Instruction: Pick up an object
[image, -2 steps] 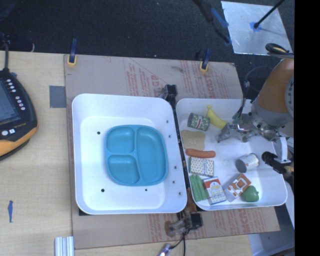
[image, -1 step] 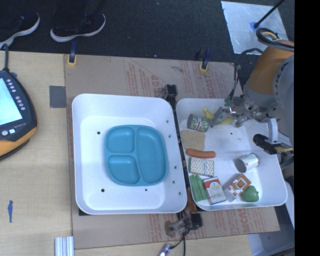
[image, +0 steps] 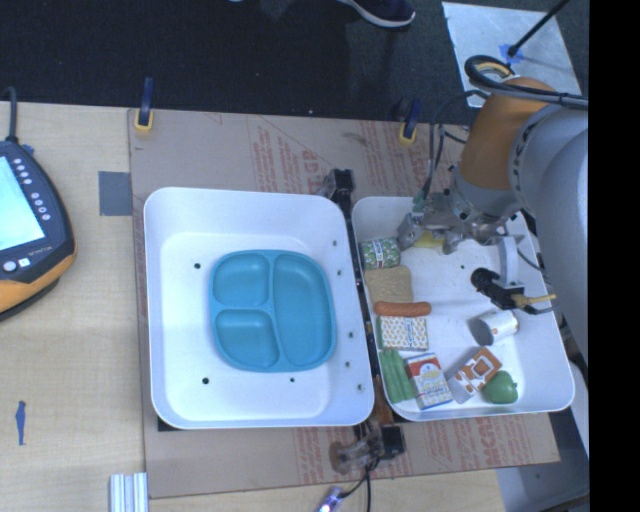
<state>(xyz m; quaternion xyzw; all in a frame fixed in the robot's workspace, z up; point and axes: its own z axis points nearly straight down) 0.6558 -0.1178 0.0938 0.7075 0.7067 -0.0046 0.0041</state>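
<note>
fingers (image: 432, 225) low in right bin (image: 545, 400)

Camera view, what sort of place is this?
Probably a robot lab test bench: a grey arm reaches over two white bins, a handheld controller lies at the left, and toy food such as a waffle fills the right bin.

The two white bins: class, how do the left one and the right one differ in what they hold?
The left bin holds a single blue divided plate; the right bin holds many small items. The gripper hangs over the right bin's far end, not over the left bin. Both are shallow, white and side by side.
</note>
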